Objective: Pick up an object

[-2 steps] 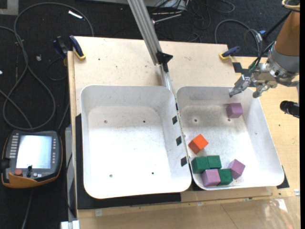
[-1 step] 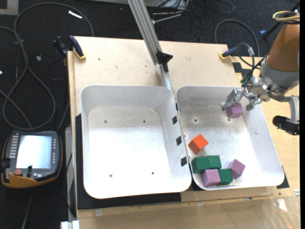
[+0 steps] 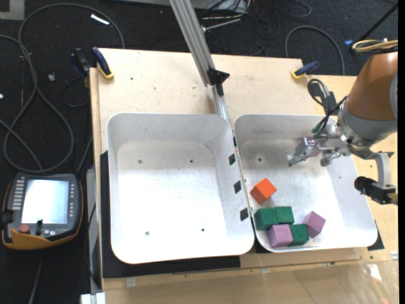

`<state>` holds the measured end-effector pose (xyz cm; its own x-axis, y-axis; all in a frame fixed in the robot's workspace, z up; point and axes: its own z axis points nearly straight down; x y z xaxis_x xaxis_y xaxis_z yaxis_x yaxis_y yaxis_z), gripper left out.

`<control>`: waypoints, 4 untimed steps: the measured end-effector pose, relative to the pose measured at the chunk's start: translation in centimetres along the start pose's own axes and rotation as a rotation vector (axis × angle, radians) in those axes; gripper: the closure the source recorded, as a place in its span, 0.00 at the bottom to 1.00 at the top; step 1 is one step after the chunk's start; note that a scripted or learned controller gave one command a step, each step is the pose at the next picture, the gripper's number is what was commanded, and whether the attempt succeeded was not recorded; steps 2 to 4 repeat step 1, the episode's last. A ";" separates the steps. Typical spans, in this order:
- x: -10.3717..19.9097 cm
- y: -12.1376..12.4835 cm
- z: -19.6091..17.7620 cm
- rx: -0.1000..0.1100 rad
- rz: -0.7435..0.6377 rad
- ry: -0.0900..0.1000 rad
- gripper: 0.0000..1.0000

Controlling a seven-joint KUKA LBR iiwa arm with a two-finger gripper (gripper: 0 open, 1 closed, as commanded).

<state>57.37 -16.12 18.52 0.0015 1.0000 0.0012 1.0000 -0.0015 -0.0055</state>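
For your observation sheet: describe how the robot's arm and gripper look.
The arm is bulky and rounded, orange above a grey wrist section, with dark cables looping beside it. The gripper is small, bare silvery metal, with thin fingers.
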 end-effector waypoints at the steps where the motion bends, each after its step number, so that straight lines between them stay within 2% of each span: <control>1: -2.5 1.3 7.2 0.000 0.001 -0.001 0.00; 4: -2.5 1.3 7.2 0.000 0.001 -0.001 0.00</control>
